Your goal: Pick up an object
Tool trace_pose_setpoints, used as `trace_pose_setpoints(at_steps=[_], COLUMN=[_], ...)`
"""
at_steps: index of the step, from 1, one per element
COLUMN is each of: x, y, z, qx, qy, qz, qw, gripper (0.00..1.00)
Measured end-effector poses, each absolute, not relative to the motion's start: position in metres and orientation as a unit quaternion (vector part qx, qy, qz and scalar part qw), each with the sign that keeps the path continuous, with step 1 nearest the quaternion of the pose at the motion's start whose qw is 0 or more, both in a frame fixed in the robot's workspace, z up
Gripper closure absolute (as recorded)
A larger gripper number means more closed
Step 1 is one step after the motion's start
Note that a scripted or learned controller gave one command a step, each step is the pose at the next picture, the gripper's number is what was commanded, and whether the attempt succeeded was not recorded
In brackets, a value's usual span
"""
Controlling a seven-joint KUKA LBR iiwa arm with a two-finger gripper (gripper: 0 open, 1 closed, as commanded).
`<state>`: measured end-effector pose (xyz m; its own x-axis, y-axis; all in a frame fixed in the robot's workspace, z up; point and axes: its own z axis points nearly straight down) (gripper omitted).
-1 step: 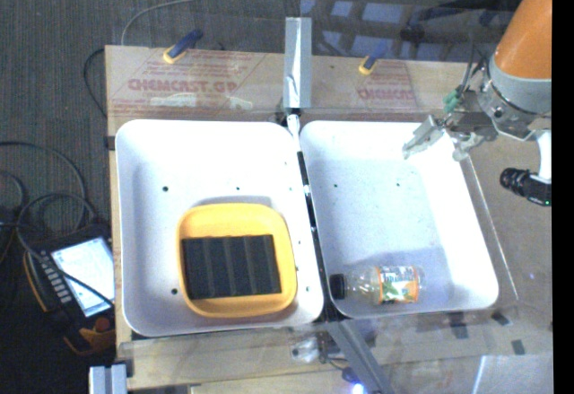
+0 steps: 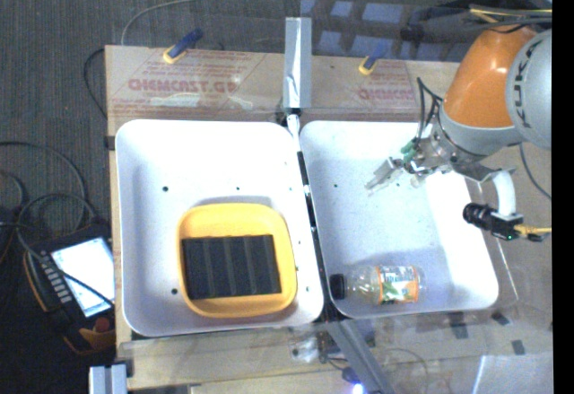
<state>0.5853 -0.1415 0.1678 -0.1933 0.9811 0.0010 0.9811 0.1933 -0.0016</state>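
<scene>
So there are two shallow white plastic bins sitting side by side on the bench. The left white bin (image 2: 143,159) has a chunky yellow plastic tray with a dark ribbed inset (image 2: 237,259) lying flat in its lower half, close to the wall it shares with the other bin. The right white bin (image 2: 359,159) holds a clear plastic bottle with an orange label and a black cap (image 2: 380,284), lying on its side along the near wall, cap pointing toward the yellow tray. The hand (image 2: 384,174) is over the upper part of the right bin, well apart from the bottle, with its thin fingers spread open and nothing between them. The grey arm with the orange band (image 2: 491,91) comes in above it.
</scene>
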Motion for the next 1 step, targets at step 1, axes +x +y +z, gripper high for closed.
trace_pose_setpoints(at_steps=[1], x=[0.4862], y=[-0.1385], z=[0.2093], qx=[-0.713], qy=[-0.701], qz=[0.0005], qw=[0.001], gripper=[0.0])
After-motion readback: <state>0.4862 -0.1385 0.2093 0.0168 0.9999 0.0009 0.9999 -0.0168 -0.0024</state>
